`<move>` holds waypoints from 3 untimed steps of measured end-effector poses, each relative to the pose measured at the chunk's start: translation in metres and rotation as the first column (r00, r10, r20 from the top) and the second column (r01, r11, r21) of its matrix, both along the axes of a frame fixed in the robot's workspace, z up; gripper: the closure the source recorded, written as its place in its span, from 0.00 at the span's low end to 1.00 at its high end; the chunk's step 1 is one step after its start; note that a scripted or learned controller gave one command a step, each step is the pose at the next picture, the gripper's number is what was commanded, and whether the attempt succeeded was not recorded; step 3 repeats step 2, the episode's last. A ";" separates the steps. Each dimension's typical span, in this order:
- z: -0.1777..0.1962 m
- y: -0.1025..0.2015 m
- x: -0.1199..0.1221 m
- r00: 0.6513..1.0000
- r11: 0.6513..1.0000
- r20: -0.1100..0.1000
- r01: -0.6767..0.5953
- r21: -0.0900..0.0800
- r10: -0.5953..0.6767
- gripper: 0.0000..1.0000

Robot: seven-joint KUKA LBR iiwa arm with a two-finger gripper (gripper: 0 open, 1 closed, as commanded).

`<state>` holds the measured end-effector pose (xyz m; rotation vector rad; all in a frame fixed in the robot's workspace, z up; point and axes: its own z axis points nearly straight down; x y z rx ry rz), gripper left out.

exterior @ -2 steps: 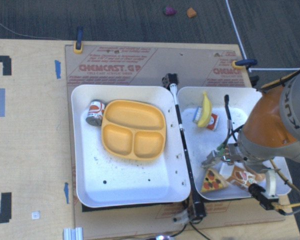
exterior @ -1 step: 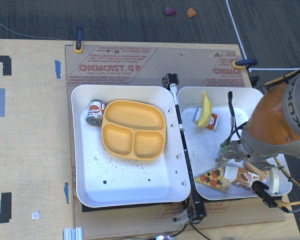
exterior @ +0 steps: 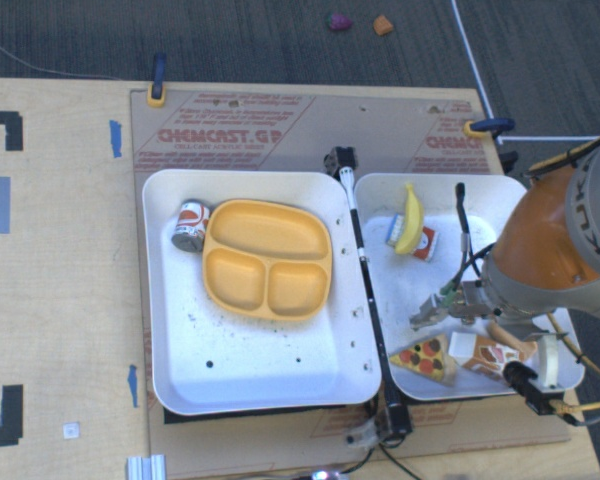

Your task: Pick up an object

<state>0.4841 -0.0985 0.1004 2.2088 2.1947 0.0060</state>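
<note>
So I'm parked low over the right bin [exterior: 380, 268] right now, my gripper [exterior: 435, 310] hanging just above the bare white floor in the middle of it, and honestly I can't tell from this angle what it's doing or whether it's got anything; nothing visibly in it, so I'm calling this the reach/approach step, not a lift. Candidates are all around me: a pizza slice [exterior: 426, 358] lying flat toward the near edge, just below the gripper; a banana [exterior: 411, 222] up near the far side, resting partly on a small red-and-white packet [exterior: 420, 240]; and some white and orange-brown pieces [exterior: 485, 352] bunched at the near right corner under my wrist, too jumbled for me to name. The pizza slice looks like the closest target, I reckon. Over in the left bin [exterior: 170, 298] there's a yellow divided tray [exterior: 268, 258] with a small can [exterior: 189, 226] touching its left rim, but those are well away from me. Next move, as I see it: shift toward the near edge so I'm centred over the slice, come straight down, and squeeze across its narrow width. It's flat and thin, so it could easily slip out.
</note>
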 end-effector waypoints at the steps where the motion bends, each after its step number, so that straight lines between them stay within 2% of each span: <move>1: -0.011 0.002 -0.002 1.000 1.000 -0.013 -0.004 0.014 0.005 0.00; 2: 0.000 -0.003 0.000 1.000 1.000 -0.001 0.000 0.000 0.000 1.00; 3: 0.000 -0.003 0.000 1.000 1.000 -0.001 0.000 0.000 0.000 1.00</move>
